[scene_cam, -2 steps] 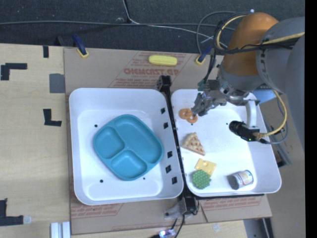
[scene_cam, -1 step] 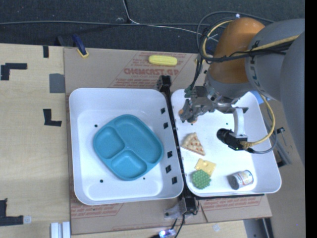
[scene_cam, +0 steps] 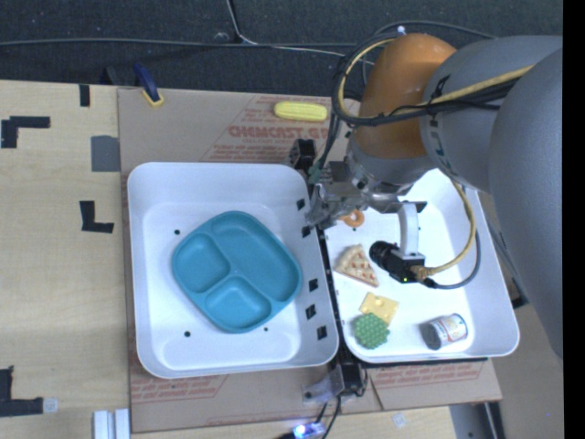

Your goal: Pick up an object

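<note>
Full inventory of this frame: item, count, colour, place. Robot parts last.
bins: 2, white, side by side on the bench
divided tray: 1, blue, three compartments, in the left bin
pizza slice toy: 1, tan and red, middle of the right bin
cheese wedge toy: 1, yellow, right bin, below the pizza slice
round bumpy toy: 1, green, right bin near the front edge
small can: 1, silver-grey, on its side, front right of the right bin
pretzel-like piece: 1, orange, right bin, under the wrist
banana-like toy: 1, yellow, on the cardboard behind the bins
clamp: 1, blue and yellow, cardboard's back left corner
arm: 1, grey with an orange band, over the right bin
pincer: 1, dark, at the bins' shared edge
</note>
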Controlling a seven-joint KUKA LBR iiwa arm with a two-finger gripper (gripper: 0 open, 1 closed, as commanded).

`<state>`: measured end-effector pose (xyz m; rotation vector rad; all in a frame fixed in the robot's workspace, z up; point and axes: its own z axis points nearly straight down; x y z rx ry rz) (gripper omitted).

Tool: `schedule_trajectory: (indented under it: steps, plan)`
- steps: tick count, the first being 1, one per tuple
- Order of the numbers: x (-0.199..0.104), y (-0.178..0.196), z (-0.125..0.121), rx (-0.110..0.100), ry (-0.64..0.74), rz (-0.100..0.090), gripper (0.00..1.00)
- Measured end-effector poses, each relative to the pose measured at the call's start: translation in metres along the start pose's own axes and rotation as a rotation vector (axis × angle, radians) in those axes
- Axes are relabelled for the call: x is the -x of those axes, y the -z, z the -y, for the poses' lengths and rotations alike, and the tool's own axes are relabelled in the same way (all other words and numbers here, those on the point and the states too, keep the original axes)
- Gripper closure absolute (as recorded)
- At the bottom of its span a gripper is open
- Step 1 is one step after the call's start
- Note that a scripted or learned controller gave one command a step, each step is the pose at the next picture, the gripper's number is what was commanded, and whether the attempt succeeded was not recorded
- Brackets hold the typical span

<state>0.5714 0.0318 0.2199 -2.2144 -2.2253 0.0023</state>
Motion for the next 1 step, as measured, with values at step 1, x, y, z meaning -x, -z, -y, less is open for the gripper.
schedule_trajectory:
  steps: [1]
  plan:
    - [-0.0435, 0.0049, 0.0121, 0.0, 0.001, -0.001, 1.0]
